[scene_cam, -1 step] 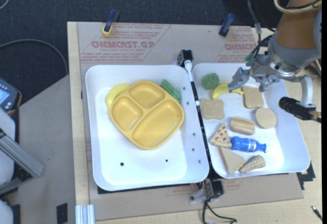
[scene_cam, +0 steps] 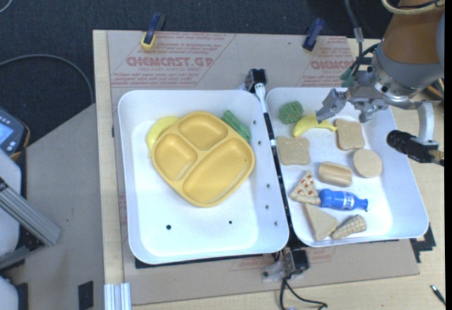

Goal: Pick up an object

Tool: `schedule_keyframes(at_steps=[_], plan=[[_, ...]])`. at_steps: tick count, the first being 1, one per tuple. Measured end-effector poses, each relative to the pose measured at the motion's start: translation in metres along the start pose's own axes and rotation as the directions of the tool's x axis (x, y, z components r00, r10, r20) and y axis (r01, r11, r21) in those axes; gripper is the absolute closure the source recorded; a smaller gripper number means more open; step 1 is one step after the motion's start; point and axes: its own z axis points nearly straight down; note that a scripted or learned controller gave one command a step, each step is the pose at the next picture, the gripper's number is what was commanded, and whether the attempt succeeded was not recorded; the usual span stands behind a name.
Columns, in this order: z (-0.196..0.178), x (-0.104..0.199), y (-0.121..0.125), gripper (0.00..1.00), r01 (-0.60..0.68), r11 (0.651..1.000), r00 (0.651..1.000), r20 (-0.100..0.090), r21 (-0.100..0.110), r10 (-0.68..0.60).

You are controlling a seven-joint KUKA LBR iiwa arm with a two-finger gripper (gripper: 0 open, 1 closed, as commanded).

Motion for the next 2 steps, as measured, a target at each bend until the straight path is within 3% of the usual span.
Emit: schedule_keyframes(at_steps=[2], plan=[[0.090, 0.003, -0.004, 0.00, 0.000, 1.000, 1.000, -0.001, 0.005, 0.000]])
